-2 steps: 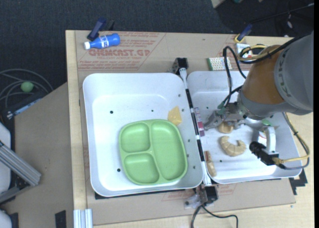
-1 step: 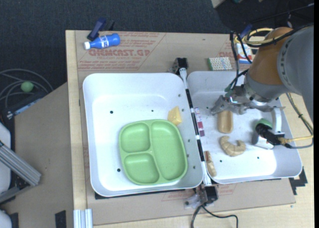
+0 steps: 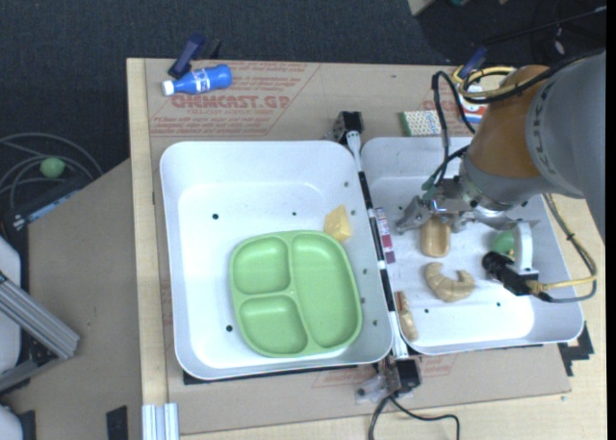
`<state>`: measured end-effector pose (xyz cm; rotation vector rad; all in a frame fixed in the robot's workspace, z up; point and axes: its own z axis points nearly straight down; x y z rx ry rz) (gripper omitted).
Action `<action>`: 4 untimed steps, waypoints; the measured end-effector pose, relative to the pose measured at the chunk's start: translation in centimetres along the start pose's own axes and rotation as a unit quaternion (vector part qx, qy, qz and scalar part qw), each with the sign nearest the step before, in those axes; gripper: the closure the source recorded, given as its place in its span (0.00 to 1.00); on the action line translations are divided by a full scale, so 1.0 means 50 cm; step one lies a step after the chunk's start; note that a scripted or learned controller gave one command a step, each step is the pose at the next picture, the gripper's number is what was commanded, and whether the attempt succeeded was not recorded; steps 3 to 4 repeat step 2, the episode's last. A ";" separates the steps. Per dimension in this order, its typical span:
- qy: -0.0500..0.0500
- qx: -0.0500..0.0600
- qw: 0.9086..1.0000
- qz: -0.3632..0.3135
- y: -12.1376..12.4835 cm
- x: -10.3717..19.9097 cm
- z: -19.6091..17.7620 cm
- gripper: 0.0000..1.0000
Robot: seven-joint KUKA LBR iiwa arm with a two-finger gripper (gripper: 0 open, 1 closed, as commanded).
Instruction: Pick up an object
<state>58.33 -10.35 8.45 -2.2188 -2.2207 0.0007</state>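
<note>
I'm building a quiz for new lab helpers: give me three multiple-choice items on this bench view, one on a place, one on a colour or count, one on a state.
1. Where does the green divided tray lie?
A. In the left bin
B. In the right bin
C. On the floor

2. What colour is the bottle on the bench behind the bins?
A. Red
B. Blue and white
C. Black

3. How does the tray sit?
A. Standing on edge
B. Upside down
C. Flat, compartments facing up

Answers:
1 A, it rests on the floor of the left bin.
2 B, its body is blue with a white end.
3 C, all three compartments show from above.
</note>
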 end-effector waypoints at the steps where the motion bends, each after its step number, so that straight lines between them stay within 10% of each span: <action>1: 0.000 -0.001 1.000 0.000 0.001 0.000 -0.020 1.00; 2: 0.000 -0.003 1.000 -0.001 0.021 0.177 -0.202 1.00; 4: 0.000 -0.003 1.000 -0.001 0.021 0.177 -0.202 1.00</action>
